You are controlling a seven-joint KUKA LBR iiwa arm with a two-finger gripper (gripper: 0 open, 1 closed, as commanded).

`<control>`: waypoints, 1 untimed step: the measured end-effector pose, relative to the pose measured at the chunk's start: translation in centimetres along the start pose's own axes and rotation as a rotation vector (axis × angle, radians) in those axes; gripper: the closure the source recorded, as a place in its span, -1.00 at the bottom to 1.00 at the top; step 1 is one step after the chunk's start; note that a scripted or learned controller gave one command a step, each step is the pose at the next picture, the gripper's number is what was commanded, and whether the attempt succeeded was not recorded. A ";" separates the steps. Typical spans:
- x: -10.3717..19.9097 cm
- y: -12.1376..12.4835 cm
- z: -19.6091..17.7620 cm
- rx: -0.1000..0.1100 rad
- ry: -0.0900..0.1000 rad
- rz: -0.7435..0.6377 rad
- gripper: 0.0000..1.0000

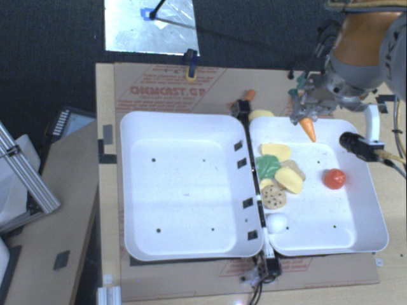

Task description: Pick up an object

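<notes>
My gripper [306, 115] hangs over the far edge of the right bin [362, 221], under the grey wrist and orange band. An orange carrot [308, 129] sits between its fingers, point tilted down and to the right, so the gripper is shut on it. In the bin's left part lie a yellow piece [275, 151], a green leafy piece [267, 166], a tan and yellow piece [291, 178], a chocolate-chip cookie [273, 197] and a white egg [276, 222]. A red tomato [334, 178] lies alone to the right.
The left bin [184, 189] adjoins the right one along a black hinged divider [251, 170]. A yellow item [261, 114] rests at the right bin's far-left corner, with a small orange item [250, 95] behind it. A black fitting [357, 145] overhangs the right rim.
</notes>
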State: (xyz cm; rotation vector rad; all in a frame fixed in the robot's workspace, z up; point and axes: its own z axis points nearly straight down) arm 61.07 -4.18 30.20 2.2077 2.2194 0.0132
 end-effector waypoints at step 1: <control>4.2 -2.5 7.4 0.020 0.004 -0.002 1.00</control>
